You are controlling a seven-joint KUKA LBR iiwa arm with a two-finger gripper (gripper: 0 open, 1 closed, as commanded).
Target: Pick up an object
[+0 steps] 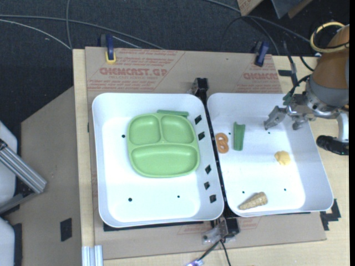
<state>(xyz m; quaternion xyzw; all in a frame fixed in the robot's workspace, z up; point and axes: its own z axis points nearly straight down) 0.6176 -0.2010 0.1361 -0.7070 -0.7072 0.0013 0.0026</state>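
In the right bin (pixel 310 165) lie a green stick (pixel 238 136), an orange pretzel-shaped piece (pixel 222 143), a small yellow lump (pixel 283 158) and a tan cone (pixel 253 200) near the front rim. My gripper (pixel 285 118) hangs over the bin's back right part, its two fingers spread apart with nothing between them. It is up and to the right of the green stick and above the yellow lump.
The left bin (pixel 111 165) holds a green divided plate (pixel 163 146) with a flat green piece (pixel 173 113) behind it. Black clips run along the divider (pixel 206 148) between the bins. Cables trail across the dark floor behind the bench.
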